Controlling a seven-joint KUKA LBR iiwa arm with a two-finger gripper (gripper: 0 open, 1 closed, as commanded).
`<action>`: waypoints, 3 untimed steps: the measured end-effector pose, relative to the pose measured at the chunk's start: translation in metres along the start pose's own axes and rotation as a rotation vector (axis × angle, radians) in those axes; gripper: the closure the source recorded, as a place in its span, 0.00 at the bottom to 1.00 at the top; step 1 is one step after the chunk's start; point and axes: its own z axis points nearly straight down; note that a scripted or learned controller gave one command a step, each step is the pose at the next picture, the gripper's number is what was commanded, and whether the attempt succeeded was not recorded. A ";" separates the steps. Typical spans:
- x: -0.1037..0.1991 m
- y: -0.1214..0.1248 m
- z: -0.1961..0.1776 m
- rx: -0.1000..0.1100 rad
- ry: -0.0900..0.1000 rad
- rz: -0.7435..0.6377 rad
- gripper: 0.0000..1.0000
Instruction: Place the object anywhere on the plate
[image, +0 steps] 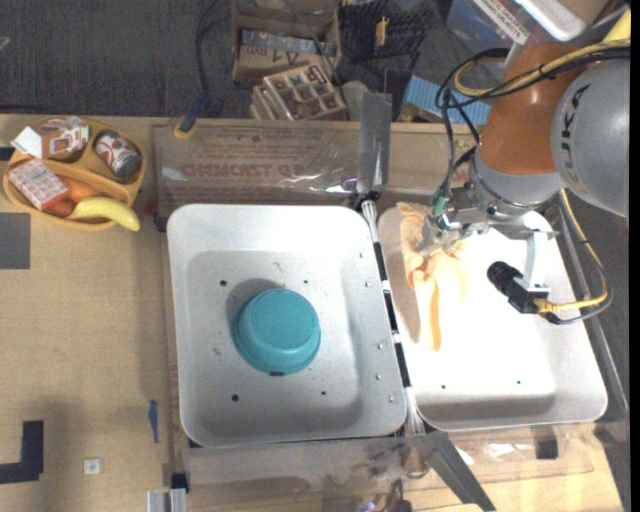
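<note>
A round teal plate (278, 330) lies in the middle of the left white bin (200, 250). A limp orange and cream object (432, 285) lies along the left side of the right white bin (520, 380), close to the wall between the two bins. My gripper (443, 222) is directly over the upper end of this object, with the grey arm and its orange band reaching in from the upper right. The gripper body hides the contact point with the object.
A black cable connector (512, 284) with a yellow lead hangs from the wrist over the right bin. On the bench at far left a yellow tray (70, 185) holds a banana and packets. Boxes and cables lie behind the bins.
</note>
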 end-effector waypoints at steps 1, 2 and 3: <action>-0.002 0.000 -0.028 -0.001 -0.001 0.002 1.00; 0.040 0.000 -0.022 0.002 0.001 -0.397 1.00; 0.087 -0.006 -0.022 0.000 0.001 -0.793 1.00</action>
